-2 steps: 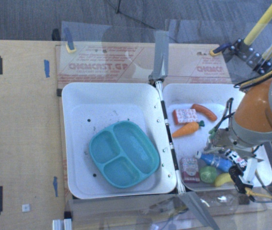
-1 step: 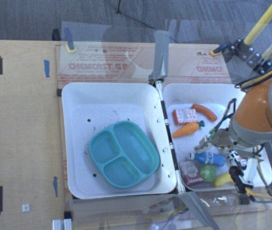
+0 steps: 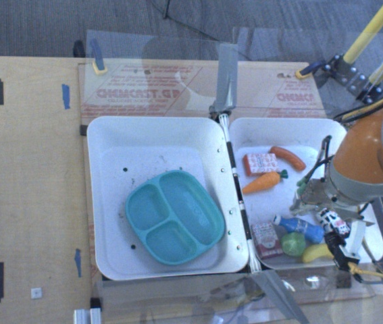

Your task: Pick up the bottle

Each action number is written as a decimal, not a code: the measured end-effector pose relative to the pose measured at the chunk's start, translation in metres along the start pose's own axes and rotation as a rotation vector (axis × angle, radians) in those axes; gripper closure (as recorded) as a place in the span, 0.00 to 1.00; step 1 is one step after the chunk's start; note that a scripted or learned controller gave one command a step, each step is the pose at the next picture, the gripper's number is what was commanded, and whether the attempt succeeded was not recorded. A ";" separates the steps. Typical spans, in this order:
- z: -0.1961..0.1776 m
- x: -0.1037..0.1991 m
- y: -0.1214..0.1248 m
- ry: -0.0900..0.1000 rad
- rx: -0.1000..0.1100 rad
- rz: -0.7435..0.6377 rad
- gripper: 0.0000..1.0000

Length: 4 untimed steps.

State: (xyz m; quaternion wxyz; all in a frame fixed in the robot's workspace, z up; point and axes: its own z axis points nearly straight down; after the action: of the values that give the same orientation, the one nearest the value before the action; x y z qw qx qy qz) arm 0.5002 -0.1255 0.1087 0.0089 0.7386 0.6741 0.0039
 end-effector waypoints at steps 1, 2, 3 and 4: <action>0.000 0.000 0.000 0.000 0.000 0.000 0.00; 0.020 0.013 -0.019 0.004 0.006 -0.187 0.00; 0.009 0.010 -0.017 0.001 0.000 -0.182 1.00; 0.009 0.010 -0.017 0.001 0.000 -0.182 0.00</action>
State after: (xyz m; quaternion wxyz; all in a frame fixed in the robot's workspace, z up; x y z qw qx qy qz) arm 0.4839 -0.1139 0.0994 0.0089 0.6743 0.7384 0.0032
